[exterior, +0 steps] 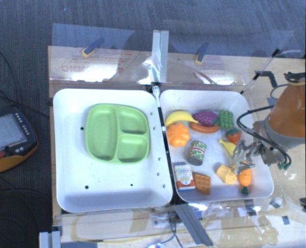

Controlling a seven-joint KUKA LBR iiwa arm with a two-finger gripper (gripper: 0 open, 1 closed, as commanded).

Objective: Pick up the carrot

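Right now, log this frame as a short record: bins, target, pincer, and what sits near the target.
left bin: holds a green divided plate
right bin: holds toy food
target: carrot, near the right bin's front right corner, lying on the bin floor
pincer: over the right bin, just above the carrot
grasp: carrot not seen between the fingers
neighbours: corn left of the carrot, waffle further left
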